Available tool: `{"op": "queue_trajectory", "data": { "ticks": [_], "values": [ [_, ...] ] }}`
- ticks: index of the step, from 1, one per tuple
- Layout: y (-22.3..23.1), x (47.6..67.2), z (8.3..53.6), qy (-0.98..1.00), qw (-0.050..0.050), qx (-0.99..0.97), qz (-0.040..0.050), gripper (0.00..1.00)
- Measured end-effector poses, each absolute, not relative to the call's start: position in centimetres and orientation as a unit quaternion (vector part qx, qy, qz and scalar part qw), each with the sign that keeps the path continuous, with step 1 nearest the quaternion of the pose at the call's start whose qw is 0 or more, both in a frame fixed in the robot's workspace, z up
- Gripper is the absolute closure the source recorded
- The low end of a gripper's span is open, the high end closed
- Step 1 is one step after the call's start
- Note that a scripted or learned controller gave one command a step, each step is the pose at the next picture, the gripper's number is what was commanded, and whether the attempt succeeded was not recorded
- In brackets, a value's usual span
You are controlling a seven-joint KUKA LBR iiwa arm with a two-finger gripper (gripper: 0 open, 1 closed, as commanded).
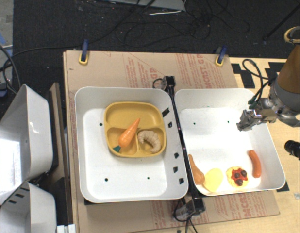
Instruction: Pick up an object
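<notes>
Claw position: the gripper [243, 124] hangs over the upper right part of the right bin [223, 101], reaching in from the right on the grey arm [281, 103]. Whether its fingers are apart or together cannot be told from this angle; nothing is visibly held.

Right bin contents, all along the near edge and well apart from the claw:
- a sausage [255, 163] near the right wall, lying roughly upright in the view;
- a small pizza piece [237, 176] just left of it;
- a pale yellow disc [213, 179];
- an orange drumstick-shaped piece [195, 170] touching the disc's left side.

Left bin [91, 178] contents: a yellow divided plate [133, 109] holding a carrot [129, 133] and a pale shrimp [150, 140] in separate compartments.
</notes>
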State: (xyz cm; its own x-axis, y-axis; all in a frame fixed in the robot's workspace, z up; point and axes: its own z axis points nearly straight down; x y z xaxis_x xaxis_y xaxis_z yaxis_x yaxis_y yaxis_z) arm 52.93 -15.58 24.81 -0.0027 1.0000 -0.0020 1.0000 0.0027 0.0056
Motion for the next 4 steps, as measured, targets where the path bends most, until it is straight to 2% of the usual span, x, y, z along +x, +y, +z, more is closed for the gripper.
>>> {"op": "queue_trajectory", "data": {
  "ticks": [1,3,4],
  "values": [
    [-10.8,54.5,23.6,0.709,0.000,0.705,0.0000,1.00],
    [-0.4,55.8,21.8,0.709,-0.001,0.705,-0.0002,1.00],
    [4.3,57.8,21.5,0.710,0.000,0.704,0.0010,1.00]
  ]
}}
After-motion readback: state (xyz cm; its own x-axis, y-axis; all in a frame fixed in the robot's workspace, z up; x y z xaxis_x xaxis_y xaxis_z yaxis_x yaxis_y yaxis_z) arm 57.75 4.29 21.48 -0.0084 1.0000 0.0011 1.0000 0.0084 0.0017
